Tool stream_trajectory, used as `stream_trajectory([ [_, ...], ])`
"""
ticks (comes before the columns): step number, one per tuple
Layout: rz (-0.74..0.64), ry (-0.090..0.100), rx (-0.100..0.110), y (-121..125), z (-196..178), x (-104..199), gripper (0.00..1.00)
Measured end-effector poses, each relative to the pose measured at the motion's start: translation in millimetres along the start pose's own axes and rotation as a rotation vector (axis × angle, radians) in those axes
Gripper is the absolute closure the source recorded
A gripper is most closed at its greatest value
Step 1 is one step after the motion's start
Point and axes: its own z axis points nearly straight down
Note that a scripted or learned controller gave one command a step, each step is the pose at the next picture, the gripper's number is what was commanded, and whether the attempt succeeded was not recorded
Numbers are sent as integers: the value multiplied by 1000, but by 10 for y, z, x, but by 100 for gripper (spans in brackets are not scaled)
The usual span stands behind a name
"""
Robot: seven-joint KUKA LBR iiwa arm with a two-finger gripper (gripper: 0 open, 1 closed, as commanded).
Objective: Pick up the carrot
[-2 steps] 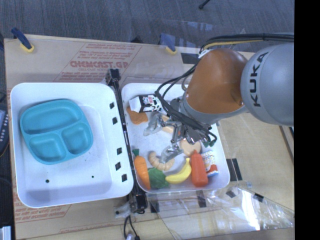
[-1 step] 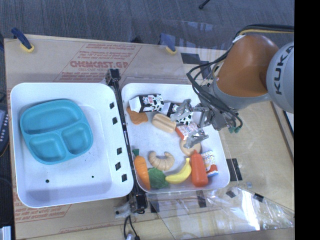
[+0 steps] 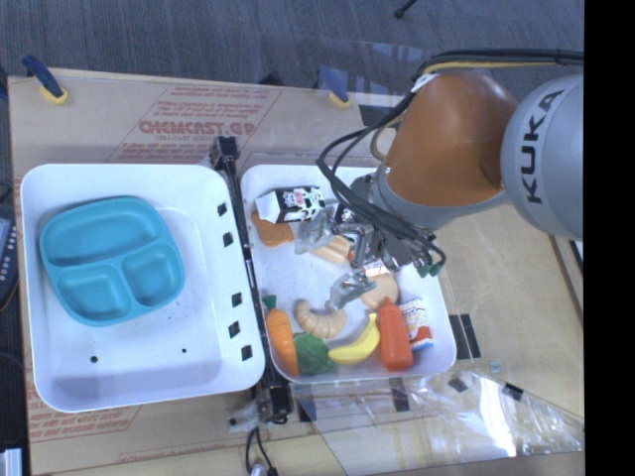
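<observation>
my pincer (image 3: 342, 266) open, holds nothing, mid right bin (image 3: 442, 310). carrot (image 3: 281, 337) at front left corner, squeezed by wall and banana (image 3: 359, 345). might slip, might grab wrong food.

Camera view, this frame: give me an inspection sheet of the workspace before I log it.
Surface: bench board bearing two white bins, left bin and right bin.
Job's things: carrot at the right bin's near left corner, beside a green piece.
Clutter: blue divided tray in the left bin; banana, red bottle, croissant, milk carton in the right bin.
Grippers: hand over the right bin's middle, apart from the carrot.
Cables: black cables looping off the arm.
Surroundings: grey floor; blue clamp.
</observation>
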Motion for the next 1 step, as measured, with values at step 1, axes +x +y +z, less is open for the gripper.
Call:
stream_trajectory([
  [1, 7, 9, -2, -593, 840, -692, 0],
])
